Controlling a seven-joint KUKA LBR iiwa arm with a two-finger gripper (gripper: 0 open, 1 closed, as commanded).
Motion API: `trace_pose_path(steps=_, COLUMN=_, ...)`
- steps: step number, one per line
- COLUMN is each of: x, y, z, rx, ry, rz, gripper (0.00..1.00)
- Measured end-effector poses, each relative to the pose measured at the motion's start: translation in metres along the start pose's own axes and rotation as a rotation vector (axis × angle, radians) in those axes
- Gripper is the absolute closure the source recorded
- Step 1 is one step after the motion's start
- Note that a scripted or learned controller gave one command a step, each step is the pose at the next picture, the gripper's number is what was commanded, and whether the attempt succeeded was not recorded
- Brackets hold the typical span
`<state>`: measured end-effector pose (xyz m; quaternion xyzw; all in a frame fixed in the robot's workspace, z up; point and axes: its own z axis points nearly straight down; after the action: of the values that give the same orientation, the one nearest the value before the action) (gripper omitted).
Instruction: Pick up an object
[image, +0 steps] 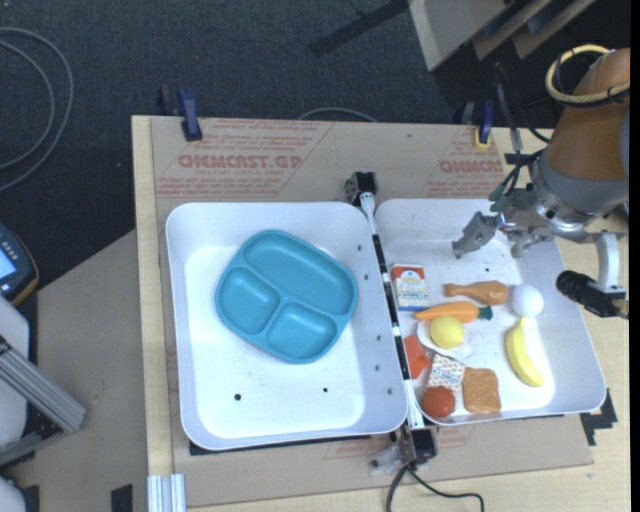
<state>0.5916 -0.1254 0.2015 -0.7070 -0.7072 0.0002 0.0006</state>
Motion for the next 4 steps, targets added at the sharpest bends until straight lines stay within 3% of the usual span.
trace_pose_path(steps=1, x=-0.046, y=0.006, z=0.015, rx=-0.002, ry=-0.004, rz=0.004, gripper=0.00)
trace_pose_path(steps=2, x=-0.081, y=-0.038, z=0.059, rx=0.007, ry=0.000, rz=0.005, gripper=0.00)
trace_pose_path(steps=3, x=-0.075, y=-0.067, z=0.120, rx=0.008, ry=0.003, rz=0.002, gripper=0.00)
trace_pose_path(steps=4, x=-0.063, y=-0.099, z=0.118, rx=0.003, ry=0.002, rz=0.001, gripper=0.00)
